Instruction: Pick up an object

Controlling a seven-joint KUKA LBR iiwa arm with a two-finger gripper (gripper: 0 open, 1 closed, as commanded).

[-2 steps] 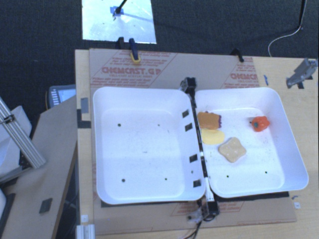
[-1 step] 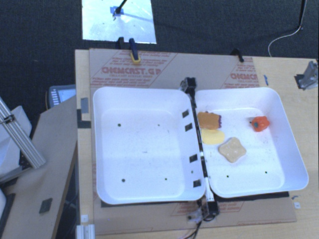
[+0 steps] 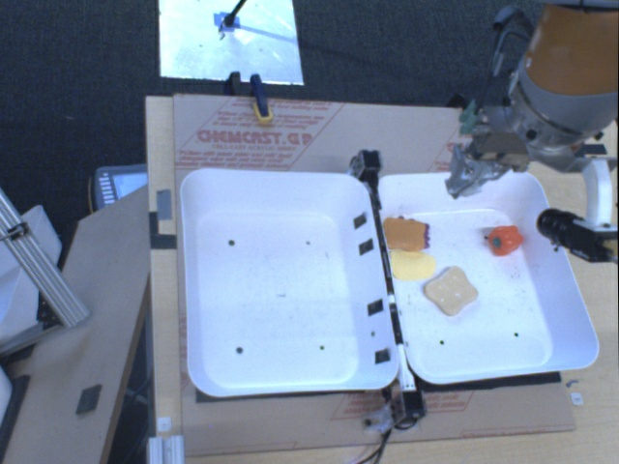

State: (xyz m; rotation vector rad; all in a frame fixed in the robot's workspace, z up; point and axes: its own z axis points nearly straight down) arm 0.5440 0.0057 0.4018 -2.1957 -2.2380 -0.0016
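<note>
1. The gripper [image 3: 467,177] hangs over the far edge of the right bin [image 3: 561,341], near its back left part. It is not possible to tell if the jaws are released or clenched.
2. Nothing is seen between the jaws.
3. In the right bin lie four things: an orange block with a purple edge [image 3: 406,234], a flat yellow piece [image 3: 414,266] touching it, a toast-shaped piece [image 3: 451,291] just beside that, and a small red-orange object [image 3: 503,241] apart, to the right.
4. The left bin [image 3: 193,288] stands beside it on the surface [image 3: 290,129].
</note>
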